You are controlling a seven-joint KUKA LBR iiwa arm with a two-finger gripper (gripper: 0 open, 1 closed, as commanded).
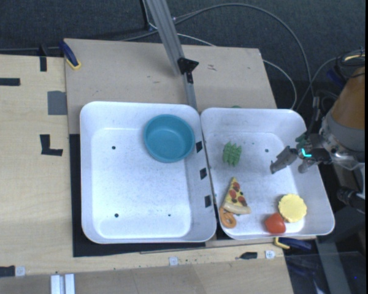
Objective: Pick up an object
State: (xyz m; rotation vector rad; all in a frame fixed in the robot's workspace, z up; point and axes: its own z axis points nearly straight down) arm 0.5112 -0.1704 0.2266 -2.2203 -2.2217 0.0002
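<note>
My gripper (292, 162) hovers over the right side of the right bin (251, 118), its fingers spread open with nothing between them. Below it in that bin lie a yellow round toy (292, 207) and a red tomato (275, 223) near the front right corner. A toy pizza slice (235, 198) lies at the front left of that bin. A small green toy (232, 154) sits left of the gripper, apart from it. A blue bowl (168, 138) stands at the back of the left bin (110, 182).
A grey metal pole (172, 35) slants in from the top toward the seam between the bins. Cables loop over the bench behind the right bin. The arm's grey and orange body (349, 115) stands at the right edge.
</note>
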